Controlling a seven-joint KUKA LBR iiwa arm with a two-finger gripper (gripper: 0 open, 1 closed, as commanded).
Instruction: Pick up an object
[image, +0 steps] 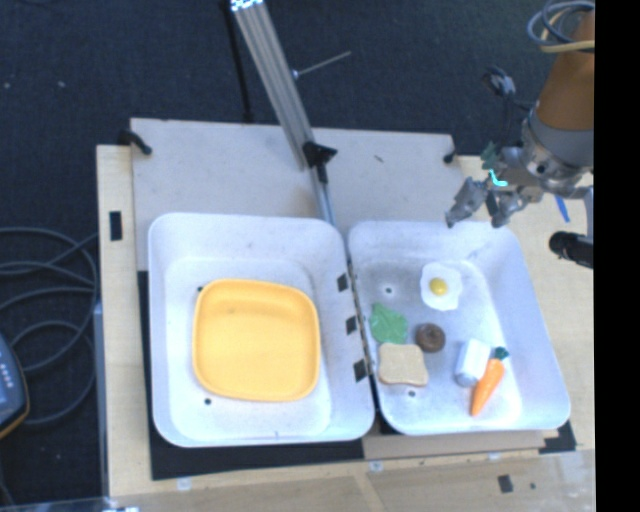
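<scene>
The right bin (520, 290) holds a fried egg (440, 285), a green leafy piece (388, 324), a brown chocolate donut (430, 337), a slice of toast (403, 365), a small white cylinder (468, 362) and an orange carrot (487, 384). My gripper (482, 207) hangs over the bin's far rim, up and to the right of the egg. Its two dark fingers are spread apart with nothing between them.
The left bin (170, 250) holds a yellow square plate (257, 338). A slanted metal pole (285, 90) comes down to the bench behind the divide between the bins. Cables lie on the dark floor at the left.
</scene>
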